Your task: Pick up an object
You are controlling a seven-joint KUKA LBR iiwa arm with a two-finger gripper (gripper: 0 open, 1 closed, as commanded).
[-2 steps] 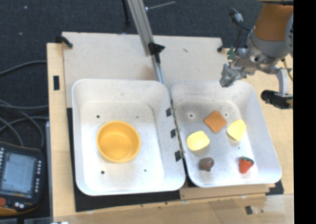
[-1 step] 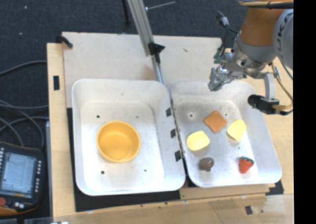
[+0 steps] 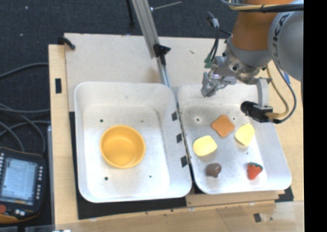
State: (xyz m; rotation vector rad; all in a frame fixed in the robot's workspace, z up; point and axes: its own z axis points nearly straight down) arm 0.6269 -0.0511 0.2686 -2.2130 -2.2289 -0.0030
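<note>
On the counter [image 3: 117, 57], the left bin [image 3: 87, 103] holds a yellow bowl [image 3: 122, 146], upright, sitting left of its middle. A metal rail [image 3: 145, 21] slants down from the far side toward the seam between the bins. In the right bin [image 3: 278, 167], from left: a pale yellow block [image 3: 205, 145], a brown lump [image 3: 213, 169] nearer than it, an orange slab [image 3: 223, 125], another yellow piece [image 3: 244, 135], and a red strawberry [image 3: 254, 170] at the near right. None of these touch. My jaws [image 3: 209, 89] hang over the far left corner of that right bin, apart from every piece, with nothing between them; how wide they stand I cannot tell.
</note>
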